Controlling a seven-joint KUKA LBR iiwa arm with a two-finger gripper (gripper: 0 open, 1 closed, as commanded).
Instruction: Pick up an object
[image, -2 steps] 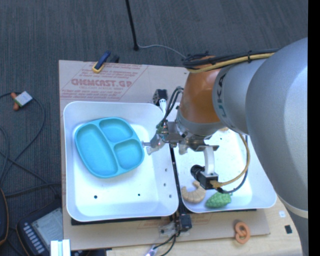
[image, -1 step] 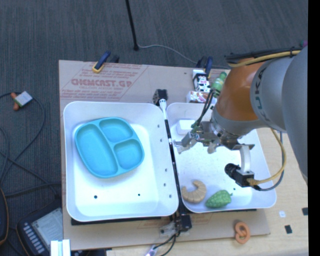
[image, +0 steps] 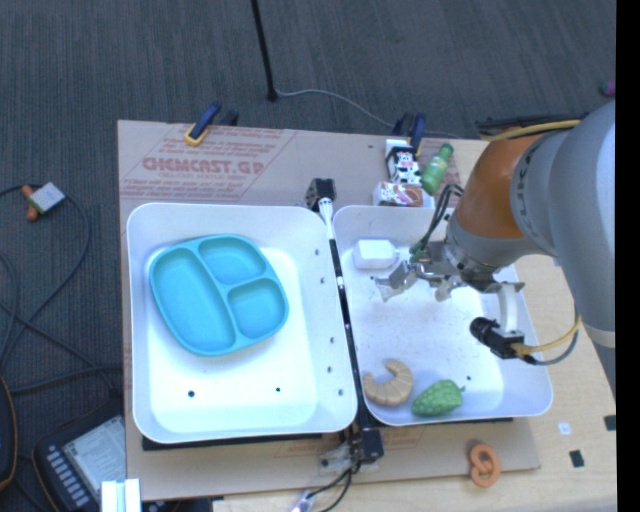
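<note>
Pincer (image: 418, 277) over right bin (image: 520, 405) | fingers spread, holding nothing | white block (image: 375, 254) just beside, upper-left

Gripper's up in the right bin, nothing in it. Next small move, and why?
Probably shift the gripper toward the view's left and lower it over the white block. That block lies close beside the fingers in the right bin, near its far end, while the croissant and the green item sit at the near edge. Nothing shows between the fingers, which look spread.
</note>
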